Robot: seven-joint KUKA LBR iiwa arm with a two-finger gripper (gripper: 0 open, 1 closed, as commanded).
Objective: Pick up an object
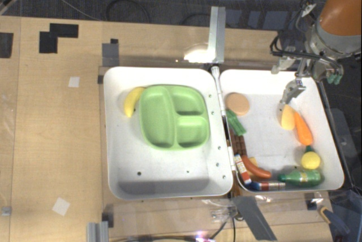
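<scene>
My gripper (289, 95) hangs over the right bin (260, 133) near its back right, just above a pale orange wedge (288, 117). An orange carrot (304, 129) lies against that wedge on its right. Further toward the front sit a yellow ball (310, 160) and a green bottle (300, 177) lying on its side. A tan round disc (238, 103) rests at the bin's back left, with a green piece (235, 122) below it. Nothing shows in the gripper's grasp.
Along the right bin's left and front walls lie a brown piece (240, 148), a red sausage shape (253, 167) and a blue-and-red marker (267, 185). The left bin (121, 167) holds a green divided plate (172, 116) and a yellow banana (132, 100).
</scene>
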